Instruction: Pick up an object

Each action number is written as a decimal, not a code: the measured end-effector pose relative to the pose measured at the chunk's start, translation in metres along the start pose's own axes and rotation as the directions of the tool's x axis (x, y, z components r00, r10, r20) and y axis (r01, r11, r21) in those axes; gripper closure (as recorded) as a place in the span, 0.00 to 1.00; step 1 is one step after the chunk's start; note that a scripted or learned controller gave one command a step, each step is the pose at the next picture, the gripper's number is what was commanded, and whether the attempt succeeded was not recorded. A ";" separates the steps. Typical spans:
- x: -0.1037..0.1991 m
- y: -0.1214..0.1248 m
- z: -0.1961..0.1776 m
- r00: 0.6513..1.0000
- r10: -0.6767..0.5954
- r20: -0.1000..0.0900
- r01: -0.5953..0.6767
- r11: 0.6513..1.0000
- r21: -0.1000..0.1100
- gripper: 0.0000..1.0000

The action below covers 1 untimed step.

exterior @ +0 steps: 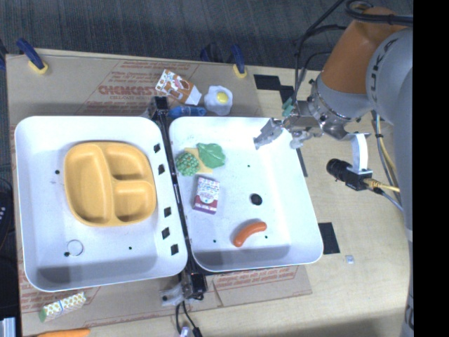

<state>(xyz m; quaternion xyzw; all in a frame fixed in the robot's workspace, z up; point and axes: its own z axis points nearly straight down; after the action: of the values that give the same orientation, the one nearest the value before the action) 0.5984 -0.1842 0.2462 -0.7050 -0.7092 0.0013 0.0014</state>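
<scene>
The right bin (302, 209) holds a green leafy toy (211, 154), a green knobbly ball (186, 163), a small red box (206, 194) and an orange sausage-shaped toy (249, 232). My gripper (280, 136) hangs over the bin's upper right corner, to the right of the green toys and apart from them. Its two fingers (264, 134) are spread, and it is open with nothing between them.
A yellow divided plate (111, 182) lies in the left bin (42, 258). Behind the bins are a printed packet (172, 85), a blue item (186, 111) and a white and yellow toy (219, 98). A small black spot (256, 200) marks the right bin's floor.
</scene>
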 end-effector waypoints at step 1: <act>0.037 -0.019 0.133 1.000 0.011 -0.001 -0.011 1.000 0.003 0.00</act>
<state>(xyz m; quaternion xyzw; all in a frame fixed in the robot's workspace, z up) 0.5791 -0.1469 0.1134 -0.7088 -0.7054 0.0019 0.0028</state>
